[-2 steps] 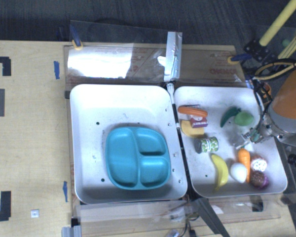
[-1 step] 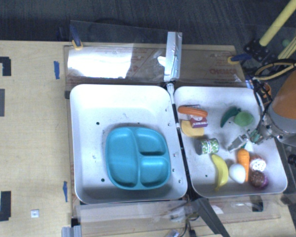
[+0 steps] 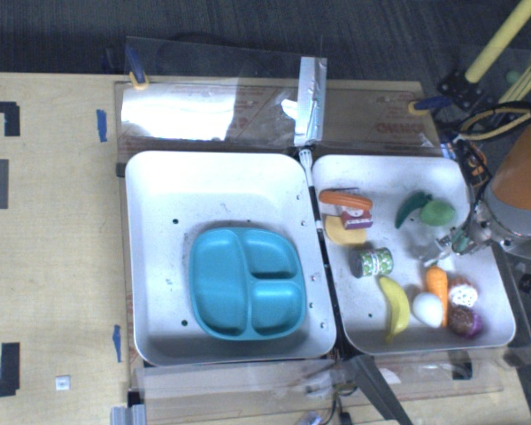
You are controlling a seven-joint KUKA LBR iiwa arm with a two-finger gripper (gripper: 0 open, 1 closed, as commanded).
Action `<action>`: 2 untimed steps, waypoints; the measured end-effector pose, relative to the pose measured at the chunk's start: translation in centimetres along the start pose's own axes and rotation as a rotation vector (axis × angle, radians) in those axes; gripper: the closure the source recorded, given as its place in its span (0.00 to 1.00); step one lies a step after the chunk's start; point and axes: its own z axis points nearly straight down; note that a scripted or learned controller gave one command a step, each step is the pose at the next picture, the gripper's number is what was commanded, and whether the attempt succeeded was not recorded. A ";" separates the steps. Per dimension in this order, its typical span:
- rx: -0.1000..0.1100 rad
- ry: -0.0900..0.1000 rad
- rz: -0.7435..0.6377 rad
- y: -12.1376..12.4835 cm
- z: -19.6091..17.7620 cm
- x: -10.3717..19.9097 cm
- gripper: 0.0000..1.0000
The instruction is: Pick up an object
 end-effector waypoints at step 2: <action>-0.001 -0.001 0.002 0.0 -1.0 0.0 1.00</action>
